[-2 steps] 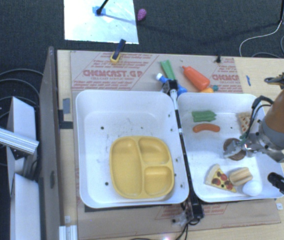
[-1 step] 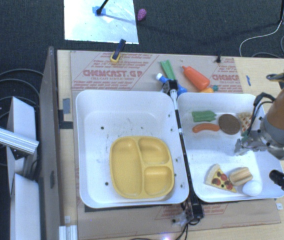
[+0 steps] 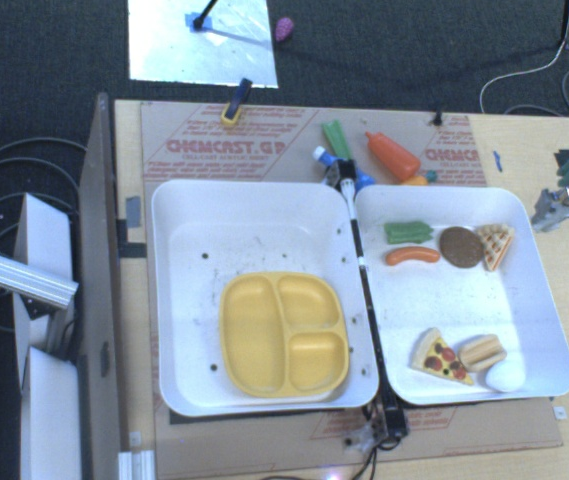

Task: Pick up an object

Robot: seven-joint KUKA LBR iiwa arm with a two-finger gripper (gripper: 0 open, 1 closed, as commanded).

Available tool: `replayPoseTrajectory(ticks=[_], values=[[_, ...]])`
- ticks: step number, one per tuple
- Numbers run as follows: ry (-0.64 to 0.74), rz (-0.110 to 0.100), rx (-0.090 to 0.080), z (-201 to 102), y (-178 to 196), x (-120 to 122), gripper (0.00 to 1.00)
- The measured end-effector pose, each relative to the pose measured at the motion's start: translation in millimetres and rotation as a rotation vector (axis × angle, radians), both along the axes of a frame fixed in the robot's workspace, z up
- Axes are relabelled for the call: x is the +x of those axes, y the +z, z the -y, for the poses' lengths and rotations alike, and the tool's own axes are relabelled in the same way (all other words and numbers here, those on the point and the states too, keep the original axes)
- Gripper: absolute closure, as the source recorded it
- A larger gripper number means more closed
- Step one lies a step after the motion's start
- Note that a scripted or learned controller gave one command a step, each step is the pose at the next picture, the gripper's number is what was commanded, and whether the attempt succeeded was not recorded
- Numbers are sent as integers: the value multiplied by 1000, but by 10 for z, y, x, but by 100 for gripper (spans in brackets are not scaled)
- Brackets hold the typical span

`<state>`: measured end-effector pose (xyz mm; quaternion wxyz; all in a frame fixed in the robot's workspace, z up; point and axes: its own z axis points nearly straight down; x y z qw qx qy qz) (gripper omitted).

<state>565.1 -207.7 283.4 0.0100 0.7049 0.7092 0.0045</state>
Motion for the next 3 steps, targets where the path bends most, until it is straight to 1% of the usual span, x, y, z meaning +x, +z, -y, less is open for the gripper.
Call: replayPoseTrajectory(ticks=[1, 2, 3], values=[[6, -14, 8, -643, -222, 686, 100], [-2, -17, 7, -591, -215, 652, 0], [2, -27, 11, -989, -1971, 1021, 0]])
